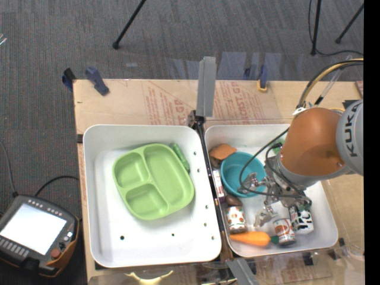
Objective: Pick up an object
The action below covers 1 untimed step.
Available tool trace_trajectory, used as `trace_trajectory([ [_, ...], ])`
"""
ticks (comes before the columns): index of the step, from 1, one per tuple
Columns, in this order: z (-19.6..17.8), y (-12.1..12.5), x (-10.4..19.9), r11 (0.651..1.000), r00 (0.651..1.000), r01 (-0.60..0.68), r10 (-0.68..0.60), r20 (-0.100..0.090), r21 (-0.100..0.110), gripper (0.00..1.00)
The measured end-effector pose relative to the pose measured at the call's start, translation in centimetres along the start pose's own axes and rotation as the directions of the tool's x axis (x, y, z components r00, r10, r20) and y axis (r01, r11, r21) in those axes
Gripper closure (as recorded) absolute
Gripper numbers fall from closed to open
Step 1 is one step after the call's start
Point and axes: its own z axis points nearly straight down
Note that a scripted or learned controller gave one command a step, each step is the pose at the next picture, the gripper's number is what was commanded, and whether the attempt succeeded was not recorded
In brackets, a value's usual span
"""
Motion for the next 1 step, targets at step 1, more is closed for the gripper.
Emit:
trace_trajectory([
  [1,-0.11,-0.53,-9.42,1.000,1.000,-0.031,0.031,0.004,0.000,0.00],
])
